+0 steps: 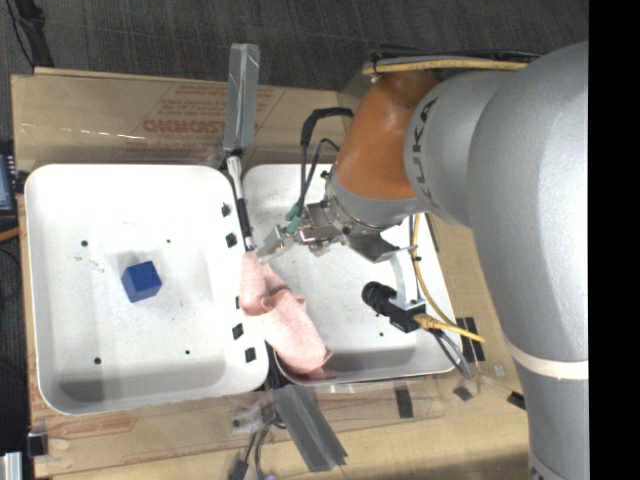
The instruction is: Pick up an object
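Camera view runs, from its left, over the left bin (pixel 60 268), where a small blue cube (pixel 142 280) sits alone on the white floor, well apart from the arm. Next comes the divider between the bins, and draped against it in the right bin (pixel 345 363) lies a pink cloth (pixel 285 323), crumpled, its upper end near the wall. Just above that upper end is the gripper (pixel 268 248); whether it is closed on anything cannot be told from here, and no fabric is seen pinched. Further right the orange band (pixel 385 148) and grey arm (pixel 510 208) loom over the bin. To grasp well, I would descend onto a raised fold of cloth, clear of the wall, before closing.
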Controlling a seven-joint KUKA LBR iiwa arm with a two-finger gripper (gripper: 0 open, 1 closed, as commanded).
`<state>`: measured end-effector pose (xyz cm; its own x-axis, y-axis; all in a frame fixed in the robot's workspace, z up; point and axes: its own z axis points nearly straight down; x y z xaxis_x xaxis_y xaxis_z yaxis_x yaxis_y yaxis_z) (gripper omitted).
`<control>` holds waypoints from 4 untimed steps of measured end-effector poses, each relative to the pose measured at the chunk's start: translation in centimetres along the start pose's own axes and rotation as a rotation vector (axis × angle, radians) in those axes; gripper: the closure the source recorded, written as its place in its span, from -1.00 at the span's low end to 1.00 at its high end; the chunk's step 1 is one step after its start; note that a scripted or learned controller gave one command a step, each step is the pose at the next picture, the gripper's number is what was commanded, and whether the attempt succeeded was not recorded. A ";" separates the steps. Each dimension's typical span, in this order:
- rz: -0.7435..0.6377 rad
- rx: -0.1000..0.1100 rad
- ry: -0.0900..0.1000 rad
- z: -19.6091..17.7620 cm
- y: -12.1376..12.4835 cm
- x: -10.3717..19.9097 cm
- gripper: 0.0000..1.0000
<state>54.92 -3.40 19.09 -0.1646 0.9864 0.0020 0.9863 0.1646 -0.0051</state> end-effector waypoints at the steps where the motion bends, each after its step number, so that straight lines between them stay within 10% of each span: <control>1: -0.013 -0.001 -0.001 2.8 2.3 -6.9 -1.00; 2: -0.105 -0.001 0.000 10.0 -1.3 -6.0 -1.00; 3: -0.217 -0.003 0.000 10.0 -8.2 -5.4 -1.00; 4: -0.209 -0.005 -0.002 6.2 -8.6 -8.4 -1.00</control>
<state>47.78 -13.10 12.90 -0.3656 0.9308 0.0010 0.9308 0.3656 0.0001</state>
